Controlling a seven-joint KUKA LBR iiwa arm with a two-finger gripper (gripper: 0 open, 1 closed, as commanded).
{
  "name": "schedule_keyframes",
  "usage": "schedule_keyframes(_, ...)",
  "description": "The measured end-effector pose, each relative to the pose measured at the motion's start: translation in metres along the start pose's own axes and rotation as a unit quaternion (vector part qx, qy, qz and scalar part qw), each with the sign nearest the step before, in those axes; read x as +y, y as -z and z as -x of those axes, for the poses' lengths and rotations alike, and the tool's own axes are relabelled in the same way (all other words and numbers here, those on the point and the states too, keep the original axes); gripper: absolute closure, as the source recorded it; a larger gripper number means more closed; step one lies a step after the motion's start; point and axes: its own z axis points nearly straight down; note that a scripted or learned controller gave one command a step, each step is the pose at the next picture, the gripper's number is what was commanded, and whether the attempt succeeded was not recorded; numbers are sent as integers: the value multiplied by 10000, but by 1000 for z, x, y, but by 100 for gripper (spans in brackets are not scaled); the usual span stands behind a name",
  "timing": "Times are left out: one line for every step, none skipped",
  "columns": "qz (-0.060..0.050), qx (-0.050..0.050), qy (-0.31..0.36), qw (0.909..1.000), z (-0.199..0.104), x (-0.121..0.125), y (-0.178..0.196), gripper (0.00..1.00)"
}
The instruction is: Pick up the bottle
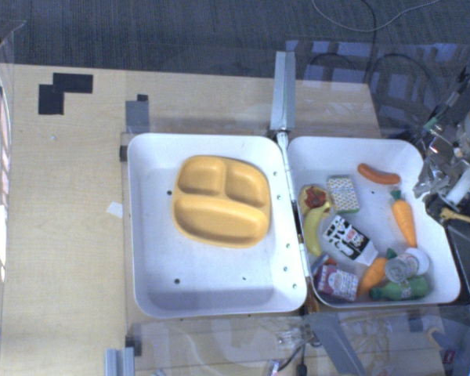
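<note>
A green bottle (401, 291) lies on its side at the front right corner of the right bin (432, 161), just below a round silver can (408, 265). My gripper (437, 185) hangs over the bin's right rim, behind and to the right of the bottle and well apart from it. Nothing shows in its grasp.
Packed into the right bin are a carrot (404, 222), a sausage (378, 175), a banana (312, 229), a black-and-white carton (348, 240), a small checked packet (342, 193), a red packet (337, 282) and an orange piece (373, 273). In the left bin (153, 233) sits a yellow divided tray (222, 200).
</note>
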Motion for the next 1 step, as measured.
schedule_keyframes(-17, -6, -325, 9995, 39, -32, -74, 100)
